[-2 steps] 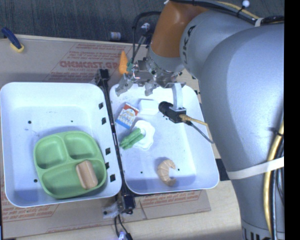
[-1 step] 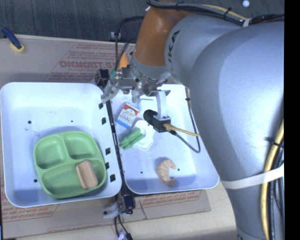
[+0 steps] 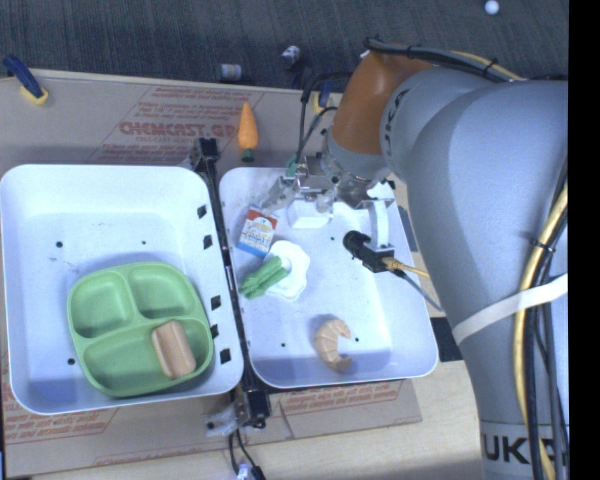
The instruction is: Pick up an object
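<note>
My gripper hangs low over the far end of the right bin, under the orange-banded wrist. Just left of it and a little nearer lies a small blue, orange and white carton. Nearer still, a green toy vegetable rests on a white object. A tan croissant lies close to the bin's near wall. I see nothing held in the gripper.
The left bin holds a green divided plate with a brown bread piece in one compartment. An orange carrot lies on the cardboard behind the bins. The arm covers the right bin's far right corner.
</note>
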### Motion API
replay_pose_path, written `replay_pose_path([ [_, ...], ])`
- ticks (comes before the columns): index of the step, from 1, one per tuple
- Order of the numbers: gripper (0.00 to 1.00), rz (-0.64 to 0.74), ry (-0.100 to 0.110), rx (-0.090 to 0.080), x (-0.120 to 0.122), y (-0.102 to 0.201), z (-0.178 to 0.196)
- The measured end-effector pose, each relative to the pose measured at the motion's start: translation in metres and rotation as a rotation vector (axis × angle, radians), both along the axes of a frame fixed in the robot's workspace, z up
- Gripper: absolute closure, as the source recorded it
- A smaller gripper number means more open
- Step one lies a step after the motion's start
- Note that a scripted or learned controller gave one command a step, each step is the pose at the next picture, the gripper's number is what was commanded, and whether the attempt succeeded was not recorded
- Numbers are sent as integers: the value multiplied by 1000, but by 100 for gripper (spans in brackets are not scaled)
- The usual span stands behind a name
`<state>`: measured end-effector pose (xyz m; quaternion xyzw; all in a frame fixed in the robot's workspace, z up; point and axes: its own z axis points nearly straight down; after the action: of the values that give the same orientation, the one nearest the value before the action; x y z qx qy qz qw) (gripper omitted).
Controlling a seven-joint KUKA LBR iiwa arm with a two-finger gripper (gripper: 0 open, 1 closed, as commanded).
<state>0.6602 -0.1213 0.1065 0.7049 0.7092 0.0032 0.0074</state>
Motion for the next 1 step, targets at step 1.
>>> replay_pose_path([
  [1,100,3,-4,-3,2,-1,13],
])
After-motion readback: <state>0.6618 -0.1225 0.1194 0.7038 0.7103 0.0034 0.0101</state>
